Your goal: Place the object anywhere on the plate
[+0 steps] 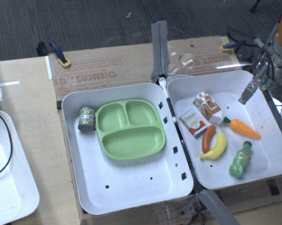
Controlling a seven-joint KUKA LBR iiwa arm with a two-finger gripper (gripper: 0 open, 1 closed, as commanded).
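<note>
Cardboard-topped worktop [30, 99], plate [130, 129] in left bin. Fingers' state indiscernible on gripper [247, 93]; best descend on carrot [243, 128], right of plate.

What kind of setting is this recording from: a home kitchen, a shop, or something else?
Most likely a robotics lab test bench, not a kitchen. Two white bins sit side by side on a taped board, toy foods like a banana and carrot fill one, and a gripper reaches in.

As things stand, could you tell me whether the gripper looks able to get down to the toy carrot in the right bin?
Probably yes. The gripper hangs over the right bin's upper right, and the carrot lies just below-left of it with bare bin floor between them. The carton touching its green end might crowd a grasp there.
</note>
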